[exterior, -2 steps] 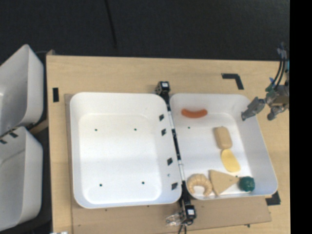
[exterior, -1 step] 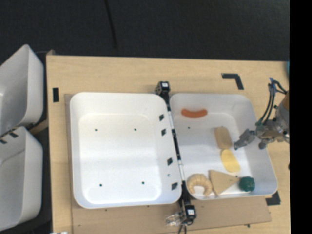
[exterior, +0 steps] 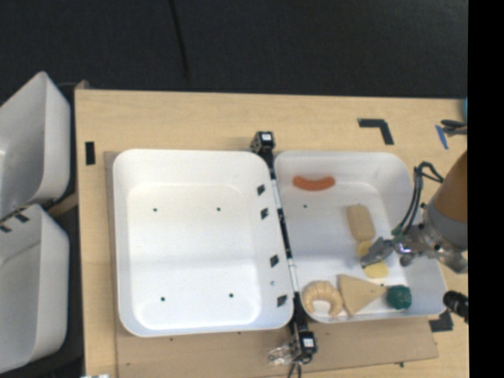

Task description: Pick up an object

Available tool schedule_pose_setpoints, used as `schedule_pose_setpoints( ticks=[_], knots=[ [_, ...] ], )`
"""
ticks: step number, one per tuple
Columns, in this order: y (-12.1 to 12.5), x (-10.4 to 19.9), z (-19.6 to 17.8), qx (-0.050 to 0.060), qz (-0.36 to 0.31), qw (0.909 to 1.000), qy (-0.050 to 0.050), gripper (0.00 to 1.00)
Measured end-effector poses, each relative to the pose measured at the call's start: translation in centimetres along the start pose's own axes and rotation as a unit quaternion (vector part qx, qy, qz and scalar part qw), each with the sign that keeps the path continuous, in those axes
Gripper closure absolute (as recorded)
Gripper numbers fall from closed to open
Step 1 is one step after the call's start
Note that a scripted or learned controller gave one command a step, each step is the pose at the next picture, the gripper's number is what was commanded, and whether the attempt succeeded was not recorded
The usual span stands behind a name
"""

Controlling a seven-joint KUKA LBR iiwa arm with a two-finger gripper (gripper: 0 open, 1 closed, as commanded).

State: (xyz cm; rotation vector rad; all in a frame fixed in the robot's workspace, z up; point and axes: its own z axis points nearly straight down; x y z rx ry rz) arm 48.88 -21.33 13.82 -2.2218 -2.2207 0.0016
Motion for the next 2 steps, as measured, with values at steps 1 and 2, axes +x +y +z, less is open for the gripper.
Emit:
schedule_pose_setpoints(
  ticks=[1, 2],
  knots=[
    [0.18, -0.14, -1.18, -0.003, 0.002, 1.0000, -0.001, 1.00],
    [0.21, -0.14, -1.25, -0.003, 0.004, 1.0000, -0.001, 0.00]
  ],
)
